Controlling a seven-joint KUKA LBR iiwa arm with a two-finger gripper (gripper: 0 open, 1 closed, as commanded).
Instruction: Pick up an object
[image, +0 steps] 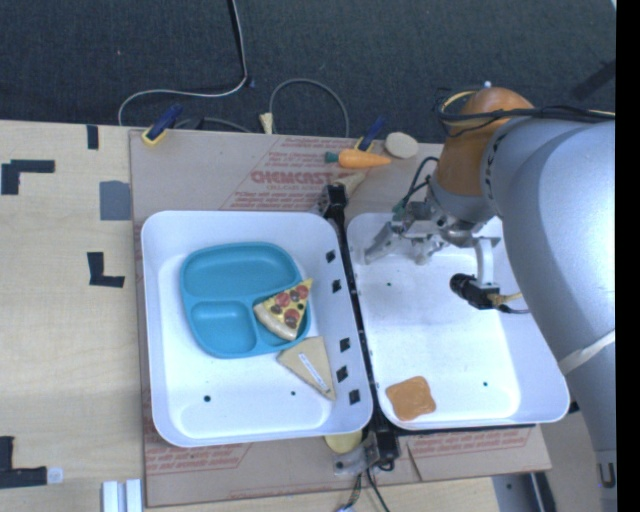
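Flat orange-brown toy cracker (410, 397) lies near right bin's (455, 340) front edge.

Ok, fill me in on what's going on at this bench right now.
A grey KUKA arm is reaching in over the right bin, its gripper poised near the bin's far left corner with nothing visibly between its fingers. In that bin, a brown toast-like piece lies near the front edge. The left bin holds a blue divided plate, a toy pizza slice resting on the plate's right edge, and a tan wedge just in front of it. Nothing has been picked up yet.
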